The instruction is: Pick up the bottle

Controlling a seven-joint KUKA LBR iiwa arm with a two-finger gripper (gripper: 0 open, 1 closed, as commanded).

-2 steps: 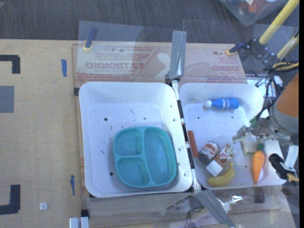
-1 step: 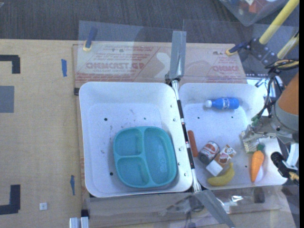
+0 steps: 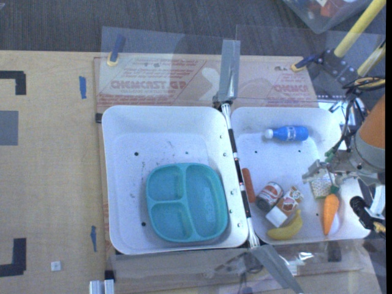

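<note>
The blue bottle [image 3: 286,133] lies alone, upper part of the right bin [image 3: 246,158]. The gripper [image 3: 323,175] (grip unclear) hovers lower right; it must reach up to it.

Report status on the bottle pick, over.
Hand low at right bin's right side. Blue plastic bottle with white cap lying untouched near the back wall. Nothing between them; orange toy carrot beside the hand.

A robotics lab: taped plywood bench [image 3: 49,164], two white bins [image 3: 122,127], clear acrylic shields [image 3: 159,60].
</note>
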